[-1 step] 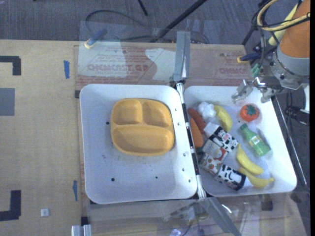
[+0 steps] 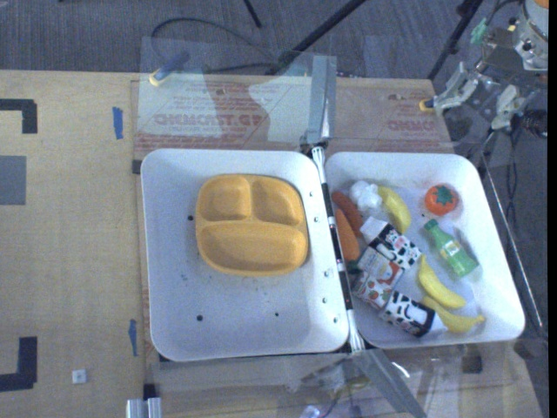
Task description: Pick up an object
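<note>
Bins point(image 2: 165, 233): smooth white plastic, slight sheen. Yellow tray point(image 2: 251, 225): matt plastic. Bottle point(image 2: 450, 250): glossy green plastic. Cartons point(image 2: 389, 264): printed card. Bench point(image 2: 70, 233): pale wood.

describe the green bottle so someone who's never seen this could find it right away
Look in the right bin, the one crowded with toy food. The green bottle lies on its side toward that bin's right wall, below the orange tomato and above a banana. It is the one green, see-through item there.
</note>
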{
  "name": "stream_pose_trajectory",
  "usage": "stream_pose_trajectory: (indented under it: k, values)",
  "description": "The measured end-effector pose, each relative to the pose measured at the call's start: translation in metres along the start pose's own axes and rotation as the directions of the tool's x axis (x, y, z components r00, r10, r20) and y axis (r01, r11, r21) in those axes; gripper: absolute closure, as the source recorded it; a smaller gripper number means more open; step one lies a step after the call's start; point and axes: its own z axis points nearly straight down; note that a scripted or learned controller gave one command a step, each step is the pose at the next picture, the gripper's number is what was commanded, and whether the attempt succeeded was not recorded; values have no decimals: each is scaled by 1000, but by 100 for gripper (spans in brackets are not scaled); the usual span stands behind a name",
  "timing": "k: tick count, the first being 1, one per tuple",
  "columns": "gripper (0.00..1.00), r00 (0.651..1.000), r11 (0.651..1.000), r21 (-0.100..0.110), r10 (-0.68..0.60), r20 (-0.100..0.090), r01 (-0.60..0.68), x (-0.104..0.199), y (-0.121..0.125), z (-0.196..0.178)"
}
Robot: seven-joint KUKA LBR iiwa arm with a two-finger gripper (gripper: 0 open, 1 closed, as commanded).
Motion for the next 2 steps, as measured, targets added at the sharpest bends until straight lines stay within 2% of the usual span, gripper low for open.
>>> stream_pose_trajectory:
  k: [1, 2]
  values:
    - [0, 937, 937, -3, -351, 1, 351, 25, -6, -71]
    - [0, 946, 946, 1, -323, -1, 323, -41, 26, 106]
